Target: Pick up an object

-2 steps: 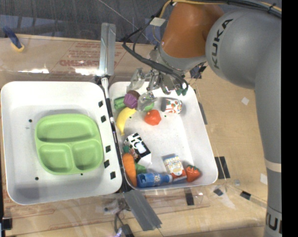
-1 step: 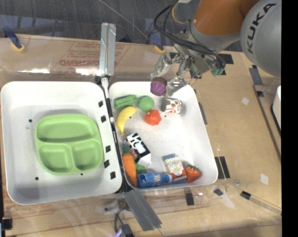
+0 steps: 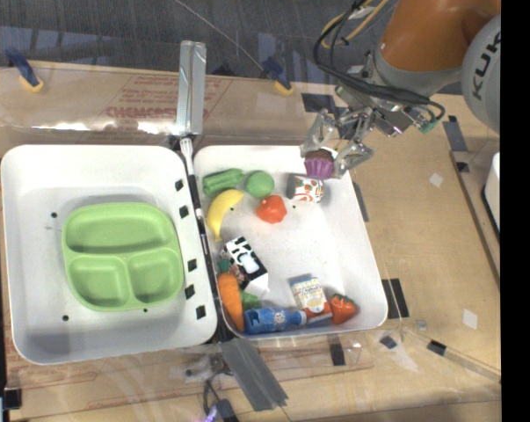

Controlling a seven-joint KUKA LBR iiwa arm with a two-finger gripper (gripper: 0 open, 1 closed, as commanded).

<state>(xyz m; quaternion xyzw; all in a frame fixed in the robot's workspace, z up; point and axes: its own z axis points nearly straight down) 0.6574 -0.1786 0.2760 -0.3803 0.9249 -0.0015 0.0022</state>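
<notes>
My gripper (image 3: 337,150) hangs over the back right corner of the right bin (image 3: 359,236). Its fingers are shut on a small purple toy (image 3: 318,164), which is lifted just above the bin's rim. Below it in the bin lie a white and orange cup (image 3: 307,189), a red tomato (image 3: 272,208), a green lime (image 3: 259,184), a green pepper (image 3: 221,181) and a banana (image 3: 222,210). Toward the front lie a black and white block (image 3: 244,257), a carrot (image 3: 231,300), a blue bottle (image 3: 273,320), a small carton (image 3: 308,294) and a strawberry (image 3: 343,307).
The left bin (image 3: 27,200) holds a green divided plate (image 3: 122,255). A grey metal bar (image 3: 191,90) stands behind the seam between the bins. Bare bench (image 3: 431,236) lies to the right of the right bin. Cables hang from the wrist above the gripper.
</notes>
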